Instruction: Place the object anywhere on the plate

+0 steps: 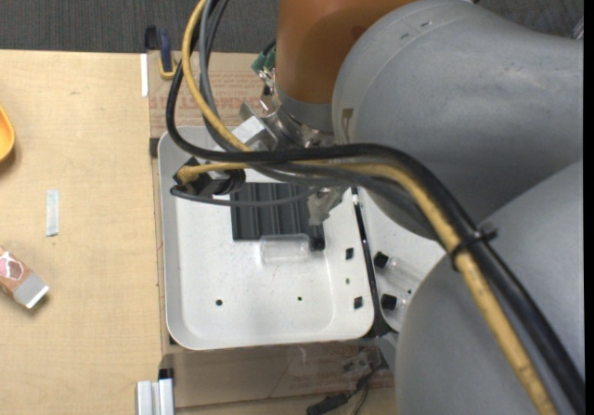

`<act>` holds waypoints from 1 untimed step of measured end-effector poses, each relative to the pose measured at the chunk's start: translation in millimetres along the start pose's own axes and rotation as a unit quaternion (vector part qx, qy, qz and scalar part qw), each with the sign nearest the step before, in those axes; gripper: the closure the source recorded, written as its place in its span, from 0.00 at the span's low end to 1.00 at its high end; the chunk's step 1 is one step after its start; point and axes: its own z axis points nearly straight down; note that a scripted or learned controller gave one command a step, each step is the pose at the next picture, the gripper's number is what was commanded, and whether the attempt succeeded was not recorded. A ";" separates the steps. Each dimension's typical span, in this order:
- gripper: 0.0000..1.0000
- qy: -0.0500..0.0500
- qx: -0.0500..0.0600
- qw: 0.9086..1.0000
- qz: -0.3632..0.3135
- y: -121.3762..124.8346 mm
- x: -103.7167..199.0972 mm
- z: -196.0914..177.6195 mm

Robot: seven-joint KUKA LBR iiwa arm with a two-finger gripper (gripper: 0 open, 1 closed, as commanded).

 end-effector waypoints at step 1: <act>1.00 -0.002 -0.001 1.000 0.003 2.2 -0.3 -8.5</act>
